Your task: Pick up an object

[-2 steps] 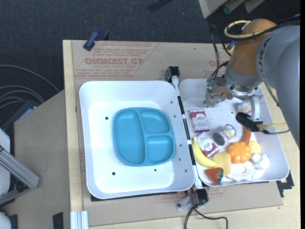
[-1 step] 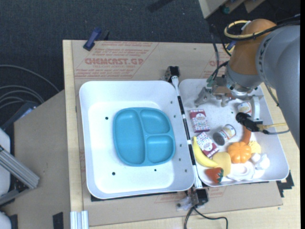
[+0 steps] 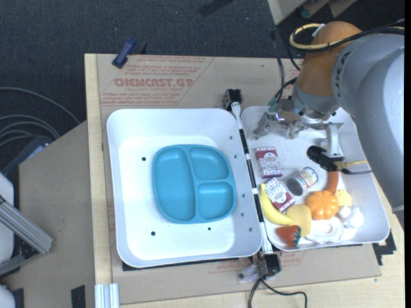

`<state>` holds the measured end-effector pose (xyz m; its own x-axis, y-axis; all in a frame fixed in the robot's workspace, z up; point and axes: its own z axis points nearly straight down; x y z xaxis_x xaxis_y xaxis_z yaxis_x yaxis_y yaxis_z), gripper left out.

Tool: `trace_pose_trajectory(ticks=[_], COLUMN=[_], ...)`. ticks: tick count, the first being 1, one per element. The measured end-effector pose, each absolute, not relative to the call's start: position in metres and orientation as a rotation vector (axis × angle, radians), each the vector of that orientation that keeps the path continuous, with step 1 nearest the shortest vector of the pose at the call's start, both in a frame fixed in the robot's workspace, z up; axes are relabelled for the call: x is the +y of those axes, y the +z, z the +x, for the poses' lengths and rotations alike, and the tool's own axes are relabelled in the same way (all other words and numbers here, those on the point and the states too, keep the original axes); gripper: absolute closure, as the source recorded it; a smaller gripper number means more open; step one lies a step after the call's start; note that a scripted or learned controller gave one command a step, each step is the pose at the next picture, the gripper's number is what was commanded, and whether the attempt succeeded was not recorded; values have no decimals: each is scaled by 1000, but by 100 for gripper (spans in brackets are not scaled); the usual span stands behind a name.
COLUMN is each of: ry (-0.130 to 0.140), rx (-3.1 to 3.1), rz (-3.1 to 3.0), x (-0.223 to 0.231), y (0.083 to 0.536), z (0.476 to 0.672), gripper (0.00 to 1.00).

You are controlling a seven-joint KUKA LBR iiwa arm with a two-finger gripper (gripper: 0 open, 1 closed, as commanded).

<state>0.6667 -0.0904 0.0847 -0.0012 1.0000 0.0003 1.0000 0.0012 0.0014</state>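
My gripper (image 3: 279,129) hangs over the far left end of the right bin (image 3: 369,191). Its grey fingers (image 3: 261,129) stand open, and nothing shows between them. Just in front of it lies a red and white packet (image 3: 267,162). Further forward lie a second packet (image 3: 279,194), a small can (image 3: 302,181), an orange pumpkin (image 3: 322,204), a banana (image 3: 276,212) and a red strawberry-like piece (image 3: 290,235). An orange sausage-shaped piece (image 3: 332,181) lies beside the pumpkin.
In the left bin (image 3: 122,133) sits a blue divided plate (image 3: 192,183). White pieces (image 3: 329,230) crowd the right bin's near corner. The arm's grey body (image 3: 379,88) covers the right bin's far right side. A blue item (image 3: 124,52) lies on the bench behind the bins.
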Motion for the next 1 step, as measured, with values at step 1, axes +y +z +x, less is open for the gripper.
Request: trace_pose_trajectory(ticks=[1], ry=[4], rx=[2221], rz=[2217], x=[-90], y=[95], z=[668], gripper=[100])
